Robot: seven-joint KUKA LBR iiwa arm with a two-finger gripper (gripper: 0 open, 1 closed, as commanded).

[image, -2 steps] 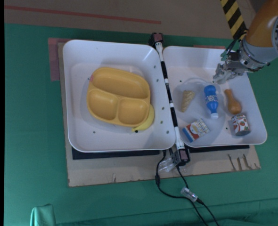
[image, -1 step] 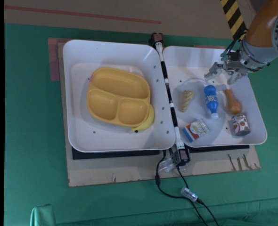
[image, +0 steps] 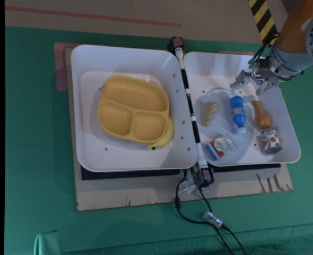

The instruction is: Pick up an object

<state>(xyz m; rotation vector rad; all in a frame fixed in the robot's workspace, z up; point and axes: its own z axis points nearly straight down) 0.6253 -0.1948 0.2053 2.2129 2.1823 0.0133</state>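
My gripper (image: 250, 87) hangs over the back of the right bin (image: 215, 68) with its fingers spread apart and nothing between them. Just below it lie a blue bottle (image: 237, 112) and an orange-brown bottle (image: 261, 115). A waffle cone (image: 209, 112) rests left of the blue bottle. A small red, white and blue packet (image: 220, 145) lies near the front of the bin. A can with a red and white label (image: 270, 140) stands at the front right.
The left bin (image: 87, 62) holds a yellow divided tray (image: 132, 109) with a banana (image: 165, 137) tucked under its front right edge. A black and white strip (image: 191, 116) separates the bins. Cables (image: 209, 217) trail off the bench front.
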